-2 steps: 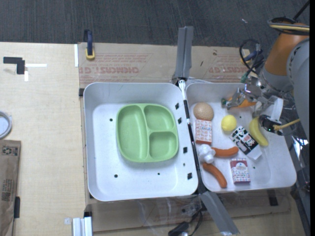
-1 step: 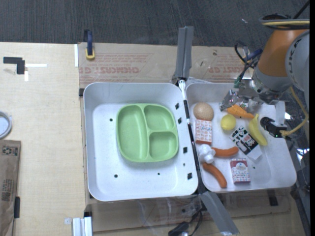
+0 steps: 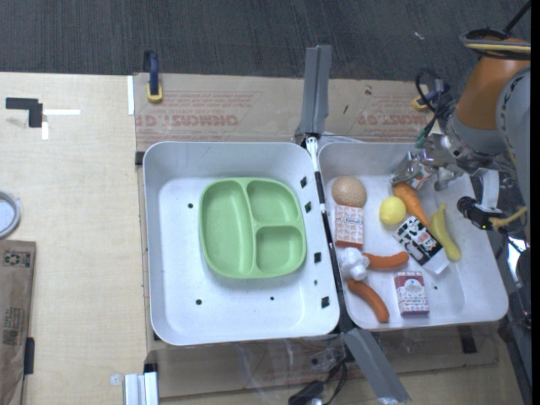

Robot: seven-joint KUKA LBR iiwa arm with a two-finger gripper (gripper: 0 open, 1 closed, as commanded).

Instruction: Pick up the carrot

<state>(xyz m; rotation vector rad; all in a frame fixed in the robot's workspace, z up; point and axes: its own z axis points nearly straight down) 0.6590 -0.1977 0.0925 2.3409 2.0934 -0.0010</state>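
Orange carrot (image 3: 411,202) lies in the right bin (image 3: 477,306), between the yellow lemon (image 3: 392,211) and the banana (image 3: 445,231), its upper end directly beneath the gripper (image 3: 415,172). Whether the fingers are wide or narrow cannot be determined. Green divided plate (image 3: 252,227) occupies the left bin (image 3: 169,251).

— Where's my camera sitting?

— I've got one fixed view, set above the bench (image 3: 67,226) and tilted down at a slant, far enough back to take in both white bins (image 3: 169,251) side by side.

— Which way is it facing?

— Toward the dark floor beyond the far edge, I think; the arm (image 3: 498,83) enters from the frame's right.
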